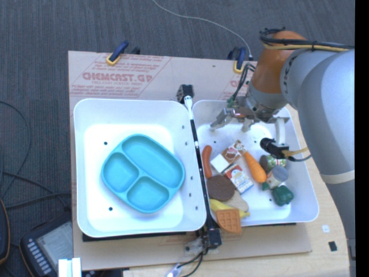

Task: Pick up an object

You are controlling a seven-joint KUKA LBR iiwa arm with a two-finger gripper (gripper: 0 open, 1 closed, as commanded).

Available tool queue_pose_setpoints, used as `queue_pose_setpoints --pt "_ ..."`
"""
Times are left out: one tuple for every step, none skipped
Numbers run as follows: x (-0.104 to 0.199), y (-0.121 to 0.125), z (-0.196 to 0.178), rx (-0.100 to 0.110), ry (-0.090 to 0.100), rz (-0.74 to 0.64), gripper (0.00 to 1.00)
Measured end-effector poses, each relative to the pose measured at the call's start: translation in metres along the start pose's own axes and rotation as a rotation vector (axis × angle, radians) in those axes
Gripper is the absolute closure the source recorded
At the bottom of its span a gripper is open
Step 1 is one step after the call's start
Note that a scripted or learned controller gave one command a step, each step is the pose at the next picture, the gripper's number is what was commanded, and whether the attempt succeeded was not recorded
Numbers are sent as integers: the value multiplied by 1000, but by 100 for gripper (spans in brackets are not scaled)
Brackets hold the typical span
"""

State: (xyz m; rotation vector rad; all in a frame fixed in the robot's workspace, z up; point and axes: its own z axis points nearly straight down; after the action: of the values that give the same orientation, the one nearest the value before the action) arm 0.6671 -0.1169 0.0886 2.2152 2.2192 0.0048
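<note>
The tool [233, 119] hangs spread over the right bin [300, 212] – nothing between its fingers – above the carrot [254, 167].

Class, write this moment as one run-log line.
gripper: open, above right bin, holding nothing | carrot: in right bin | blue tray: in left bin
</note>
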Motion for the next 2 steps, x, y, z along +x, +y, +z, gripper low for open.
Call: queue_pose_setpoints --pt "-17 -79 0 1 -1 2 0" --pt "-17 -78 -11 -2 -2 2 100"
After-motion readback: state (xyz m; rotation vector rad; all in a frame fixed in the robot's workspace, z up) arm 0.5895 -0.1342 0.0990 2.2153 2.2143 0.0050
